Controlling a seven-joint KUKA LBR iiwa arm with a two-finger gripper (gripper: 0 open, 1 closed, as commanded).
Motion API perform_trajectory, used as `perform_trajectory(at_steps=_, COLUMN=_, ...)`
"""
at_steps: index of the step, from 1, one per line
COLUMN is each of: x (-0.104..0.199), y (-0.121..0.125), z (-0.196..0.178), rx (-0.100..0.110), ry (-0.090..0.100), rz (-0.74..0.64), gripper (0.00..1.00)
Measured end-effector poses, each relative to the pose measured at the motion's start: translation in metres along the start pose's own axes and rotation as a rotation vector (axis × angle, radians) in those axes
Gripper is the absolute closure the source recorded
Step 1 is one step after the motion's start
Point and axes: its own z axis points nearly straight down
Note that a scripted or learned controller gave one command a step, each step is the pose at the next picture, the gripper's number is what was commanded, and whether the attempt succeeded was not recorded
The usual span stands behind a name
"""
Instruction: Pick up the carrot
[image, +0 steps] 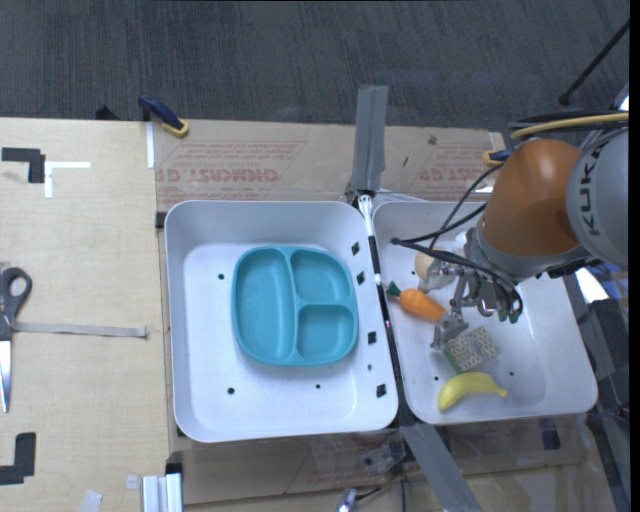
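Note:
The carrot (418, 304), orange with a small green top, lies in the right bin (560, 385) close to its left wall. My gripper (452, 326) hangs just to the carrot's right and slightly nearer the front, low over the bin floor. Its tip sits between the carrot and a speckled square pad (471, 347). The carrot lies beside the gripper, with nothing seen held in it. The arm's orange band (532, 198) covers the back of the bin.
A yellow banana (472, 388) lies at the right bin's front. A pale rounded object (429, 265) peeks out behind the carrot, partly under cables. The left bin (200, 400) holds a teal divided plate (296, 305). Scissors (12, 300) lie on the bench at far left.

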Motion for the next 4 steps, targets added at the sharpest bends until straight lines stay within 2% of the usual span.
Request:
perform_trajectory(at_steps=1, x=-0.002, y=0.0, z=-0.01, rx=0.001, ry=-0.005, rz=-0.003, gripper=1.0)
perform_trajectory(at_steps=2, x=-0.002, y=0.001, z=-0.01, rx=0.001, ry=-0.005, rz=-0.003, gripper=0.0)
perform_trajectory(at_steps=3, x=0.014, y=0.001, z=0.0, rx=-0.001, ry=0.001, rz=0.243, gripper=0.0)
perform_trajectory(at_steps=4, x=-0.032, y=-0.001, z=0.0, rx=0.0, ry=0.0, rz=0.336, gripper=0.0)
